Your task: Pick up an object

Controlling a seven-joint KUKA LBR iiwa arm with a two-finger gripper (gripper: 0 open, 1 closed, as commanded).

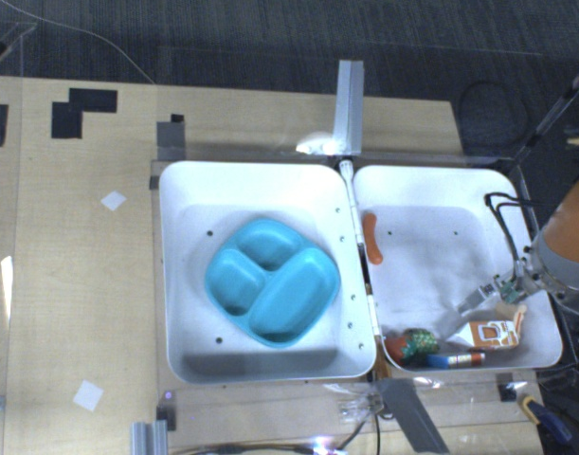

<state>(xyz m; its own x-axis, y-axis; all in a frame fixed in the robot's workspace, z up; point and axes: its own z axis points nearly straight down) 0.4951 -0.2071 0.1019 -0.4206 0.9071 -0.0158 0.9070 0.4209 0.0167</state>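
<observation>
Arm: it reaches in from the right of the camera view, over the right rim of the right bin [431,183], with the orange band at the frame's edge.
Gripper: the gripper [502,290] hangs low by the right wall of the right bin, toward its near right corner.
Claw state: I cannot tell; nothing is seen held in it.
Nearest object: a small orange and white carton [496,332] lies on the bin floor in the near right corner, just beside the gripper.
Direction from claw: the carton lies toward the near edge of the bin from the gripper and a touch to the left; judged, a short drop toward that corner would meet it.
Carton axis: its long side runs roughly along the near wall, slightly tilted.
Other candidates: a cluster of green and coloured items [424,345] sits along the near wall, further left; an orange stick [371,238] lies along the left wall, well apart.
Left bin: a blue divided tray [272,281] rests in the left bin [185,282].
</observation>
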